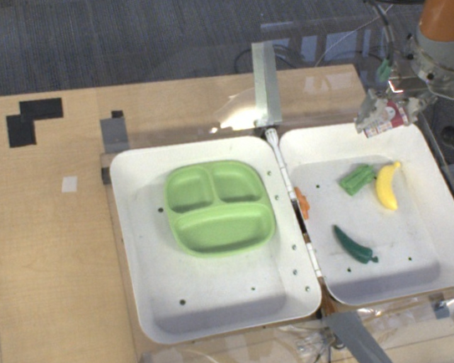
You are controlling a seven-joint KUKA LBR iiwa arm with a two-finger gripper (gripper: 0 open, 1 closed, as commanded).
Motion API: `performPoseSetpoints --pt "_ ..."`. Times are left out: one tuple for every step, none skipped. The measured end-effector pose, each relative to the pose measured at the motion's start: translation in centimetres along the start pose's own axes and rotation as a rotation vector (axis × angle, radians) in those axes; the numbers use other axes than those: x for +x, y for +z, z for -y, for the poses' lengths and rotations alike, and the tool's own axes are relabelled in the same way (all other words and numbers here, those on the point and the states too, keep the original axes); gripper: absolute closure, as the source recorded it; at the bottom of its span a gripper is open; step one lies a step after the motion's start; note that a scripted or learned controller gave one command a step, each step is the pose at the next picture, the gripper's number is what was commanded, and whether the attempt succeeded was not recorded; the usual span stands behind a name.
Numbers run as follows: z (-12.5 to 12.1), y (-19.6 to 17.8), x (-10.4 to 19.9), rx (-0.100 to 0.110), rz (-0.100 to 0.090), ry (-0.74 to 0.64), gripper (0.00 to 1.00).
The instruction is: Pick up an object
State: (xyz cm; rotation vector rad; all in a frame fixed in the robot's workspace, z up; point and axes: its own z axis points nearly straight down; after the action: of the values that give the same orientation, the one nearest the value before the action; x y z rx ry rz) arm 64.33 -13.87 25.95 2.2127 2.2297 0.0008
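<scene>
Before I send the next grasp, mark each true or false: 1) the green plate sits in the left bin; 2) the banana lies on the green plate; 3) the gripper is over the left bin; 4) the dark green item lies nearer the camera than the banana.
1) True: the green divided plate sits in the left bin.
2) False: the banana lies on the floor of the right bin, beside a light green block.
3) False: the gripper is above the right bin's far edge.
4) True: the dark green vegetable lies lower in the view, nearer the camera.
</scene>
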Motion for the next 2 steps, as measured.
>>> performPoseSetpoints --pt "6.4 11.5 -1.8 0.002 -0.001 -0.037 0.00" --pt "4.1 17.0 -4.1 -0.009 -0.001 0.277 0.00"
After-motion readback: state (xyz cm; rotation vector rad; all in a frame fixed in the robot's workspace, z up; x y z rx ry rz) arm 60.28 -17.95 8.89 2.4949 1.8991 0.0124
